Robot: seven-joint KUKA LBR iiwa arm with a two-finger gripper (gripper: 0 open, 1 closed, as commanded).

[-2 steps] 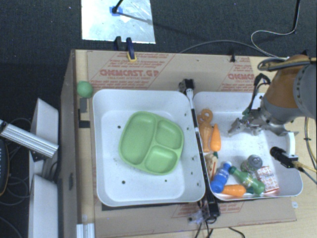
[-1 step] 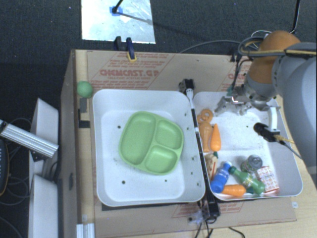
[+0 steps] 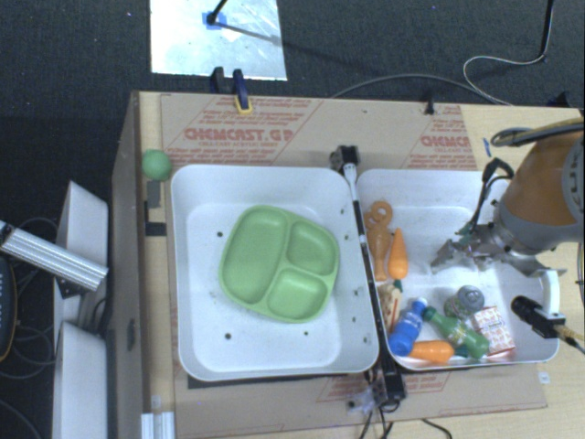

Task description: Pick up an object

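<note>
The cardboard-covered bench [image 3: 274, 122] carries two shallow white plastic bins. The left bin [image 3: 196, 337] holds a light green divided plastic tray [image 3: 279, 263] near its middle. The right bin [image 3: 430, 199] has its objects along its left wall and near edge. The grey arm with its orange band [image 3: 544, 195] reaches over the right bin's right side, and the gripper [image 3: 460, 250] hangs above the bin's bare middle; whether its jaws are spread or closed cannot be told.

An orange carrot-shaped toy [image 3: 398, 254] lies by the left wall. At the near edge lie a green bottle [image 3: 460, 334], a blue bottle [image 3: 407, 329], a small red-and-white carton [image 3: 492, 326] and a small round silver can [image 3: 469, 297].

A green ball [image 3: 156, 164] rests at the bench's left edge.
</note>
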